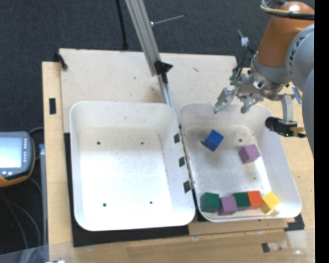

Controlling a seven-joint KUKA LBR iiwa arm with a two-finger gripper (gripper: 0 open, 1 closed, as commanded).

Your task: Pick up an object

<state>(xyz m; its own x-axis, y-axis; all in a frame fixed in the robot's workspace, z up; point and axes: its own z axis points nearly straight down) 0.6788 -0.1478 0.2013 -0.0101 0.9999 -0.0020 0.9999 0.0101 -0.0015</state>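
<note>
Blue plastic cube point(212, 139) lies in the right white bin point(284, 169), at about seven o'clock from my end effector point(232, 103), whose fingers hang apart and hold nothing, above the bin's far rim.

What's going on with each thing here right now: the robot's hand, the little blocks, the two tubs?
gripper: fingers spread open, holding nothing, above the right bin's far edge.
blue block: lying loose, alone.
purple block: lying loose, alone.
row of five blocks: packed along the near wall.
right bin: holds all blocks.
left bin: no blocks.
</note>
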